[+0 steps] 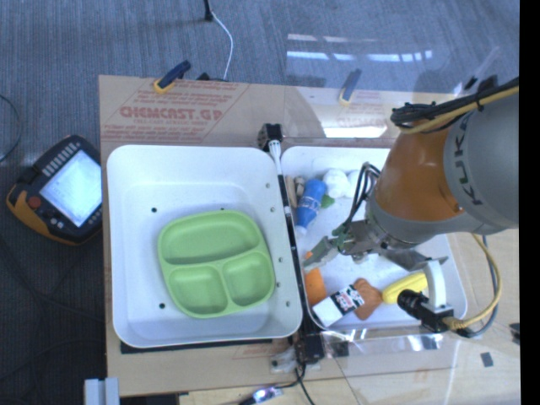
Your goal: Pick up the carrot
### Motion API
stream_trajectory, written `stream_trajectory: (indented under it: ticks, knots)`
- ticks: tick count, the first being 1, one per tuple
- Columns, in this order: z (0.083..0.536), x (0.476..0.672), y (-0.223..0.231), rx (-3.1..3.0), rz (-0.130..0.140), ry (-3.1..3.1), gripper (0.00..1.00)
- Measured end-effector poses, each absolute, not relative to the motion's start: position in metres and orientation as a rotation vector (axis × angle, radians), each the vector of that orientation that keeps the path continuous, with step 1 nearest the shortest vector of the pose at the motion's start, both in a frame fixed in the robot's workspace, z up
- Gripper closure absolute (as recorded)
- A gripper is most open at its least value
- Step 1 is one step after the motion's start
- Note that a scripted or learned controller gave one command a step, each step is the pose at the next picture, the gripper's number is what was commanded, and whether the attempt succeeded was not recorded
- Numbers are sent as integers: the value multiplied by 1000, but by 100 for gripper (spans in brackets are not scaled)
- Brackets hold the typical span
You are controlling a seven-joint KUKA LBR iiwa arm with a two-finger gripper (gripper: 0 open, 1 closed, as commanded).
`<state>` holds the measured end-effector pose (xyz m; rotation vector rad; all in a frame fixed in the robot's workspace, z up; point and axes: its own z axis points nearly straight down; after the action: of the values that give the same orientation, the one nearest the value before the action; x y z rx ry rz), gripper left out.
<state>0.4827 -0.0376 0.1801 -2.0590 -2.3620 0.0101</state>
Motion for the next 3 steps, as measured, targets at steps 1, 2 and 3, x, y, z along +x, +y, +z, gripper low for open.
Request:
stream_trajectory:
  ticks: [1,2,3]
  knots:
    - [91,488,-96,-2484,-10,-1929,0]
    - [90,491,-107,-2579,-24,-1795,0]
    - [90,490,-98,-2629,-15,-1756,0]
